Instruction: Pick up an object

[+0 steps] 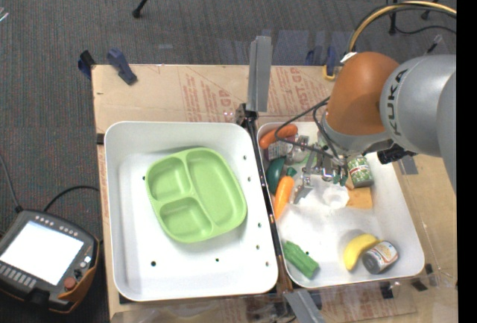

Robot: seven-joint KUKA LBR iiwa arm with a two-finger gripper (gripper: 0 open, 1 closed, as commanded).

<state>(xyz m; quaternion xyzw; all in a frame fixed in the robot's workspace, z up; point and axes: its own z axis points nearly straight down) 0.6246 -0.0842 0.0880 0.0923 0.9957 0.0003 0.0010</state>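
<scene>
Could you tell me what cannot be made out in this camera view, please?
- Two-finger gripper: too small and cluttered to tell open from shut.
- Small green-labelled can: label unreadable, partly behind the arm.
- Orange carrot-shaped toy: top end hidden by the gripper.
- Right white bin: upper part covered by the arm.

left bin (119, 142): green plate (195, 194) | right bin (402, 221): gripper (313, 178) low beside carrot (282, 196), banana (358, 250), can (379, 256)
</scene>
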